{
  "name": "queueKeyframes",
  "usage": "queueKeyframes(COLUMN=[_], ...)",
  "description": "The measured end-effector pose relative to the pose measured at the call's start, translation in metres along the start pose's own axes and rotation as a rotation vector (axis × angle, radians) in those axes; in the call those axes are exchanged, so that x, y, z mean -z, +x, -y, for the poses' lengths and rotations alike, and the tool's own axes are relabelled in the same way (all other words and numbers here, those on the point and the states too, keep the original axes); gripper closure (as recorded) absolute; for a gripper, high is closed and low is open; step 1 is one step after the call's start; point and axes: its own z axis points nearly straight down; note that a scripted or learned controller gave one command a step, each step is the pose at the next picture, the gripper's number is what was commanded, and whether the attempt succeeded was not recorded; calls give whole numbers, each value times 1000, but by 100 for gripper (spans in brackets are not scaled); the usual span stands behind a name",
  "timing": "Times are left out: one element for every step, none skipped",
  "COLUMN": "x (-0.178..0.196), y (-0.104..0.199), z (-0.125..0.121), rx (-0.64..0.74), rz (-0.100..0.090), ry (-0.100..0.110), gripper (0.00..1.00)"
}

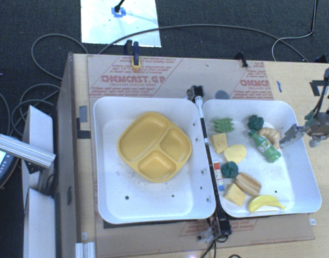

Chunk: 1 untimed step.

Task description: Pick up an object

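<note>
Green toy bottle [264, 147] lying tilted in the right bin [299, 168], touching a pale croissant [270, 135], dark broccoli [255, 122] just above, gripper [290, 135] at the bin's right edge, just beside the bottle, yellow divided plate [155, 145] in the left bin [108, 198].

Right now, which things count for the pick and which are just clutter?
For the pick:
- gripper, at the right bin's right rim
- green bottle
- croissant
- banana
- bread roll
- the other toy food in that bin

Just lying about:
- yellow divided plate in the left bin
- clamps and cables off the bench
</note>
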Motion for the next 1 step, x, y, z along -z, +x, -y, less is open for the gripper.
queueKeyframes(x=[-63], y=[24], z=[-36], rx=[1], rz=[-1], ry=[1], gripper=[0])
